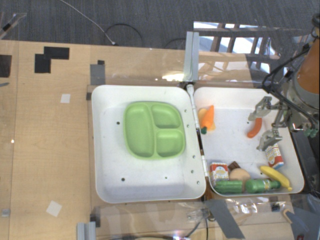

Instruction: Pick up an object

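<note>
The right bin (235,139) holds the loose objects. A red sausage (254,128) lies in its upper right part. My gripper (265,124) hangs over the bin's right side, open, its two fingers (260,108) spread apart. The sausage lies just left of the gap between them, and nothing is held. A small can (274,157) stands just below the lower finger. An orange carrot (208,118) with a yellow piece beside it rests against the bin's left wall.
Along the right bin's front wall lie a red-and-white box (219,171), a tan potato (240,174), a green cucumber (229,186), a green bottle (260,185) and a banana (275,176). The left bin (107,174) holds a green divided plate (154,130).
</note>
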`<state>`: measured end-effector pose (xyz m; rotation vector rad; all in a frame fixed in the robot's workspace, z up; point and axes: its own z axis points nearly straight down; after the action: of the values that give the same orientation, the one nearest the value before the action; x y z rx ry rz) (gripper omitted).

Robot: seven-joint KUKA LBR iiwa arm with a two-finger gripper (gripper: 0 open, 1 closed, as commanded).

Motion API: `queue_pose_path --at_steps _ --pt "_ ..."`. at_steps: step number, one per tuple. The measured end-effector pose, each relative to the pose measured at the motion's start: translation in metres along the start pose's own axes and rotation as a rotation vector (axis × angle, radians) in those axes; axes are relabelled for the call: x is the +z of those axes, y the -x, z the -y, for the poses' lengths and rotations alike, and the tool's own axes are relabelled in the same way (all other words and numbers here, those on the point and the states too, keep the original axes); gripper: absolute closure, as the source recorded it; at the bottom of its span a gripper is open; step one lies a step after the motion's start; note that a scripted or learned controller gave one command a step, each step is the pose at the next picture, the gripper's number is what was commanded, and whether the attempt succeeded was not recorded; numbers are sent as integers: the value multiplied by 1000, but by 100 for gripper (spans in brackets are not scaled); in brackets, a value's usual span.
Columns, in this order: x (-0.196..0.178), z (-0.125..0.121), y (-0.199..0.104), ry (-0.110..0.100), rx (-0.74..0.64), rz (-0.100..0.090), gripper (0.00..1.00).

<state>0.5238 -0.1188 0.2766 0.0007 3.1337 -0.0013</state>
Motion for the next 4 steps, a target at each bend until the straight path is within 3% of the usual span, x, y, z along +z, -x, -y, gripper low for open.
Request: queue_pose_path --at_steps 1,2,3,4 --pt "174 -21 35 3 134 -15 0" --pt "163 67 55 -3 -313 3 0" --pt "188 87 74 -2 -318 5 0" --pt "172 85 80 -7 -321 22 100"
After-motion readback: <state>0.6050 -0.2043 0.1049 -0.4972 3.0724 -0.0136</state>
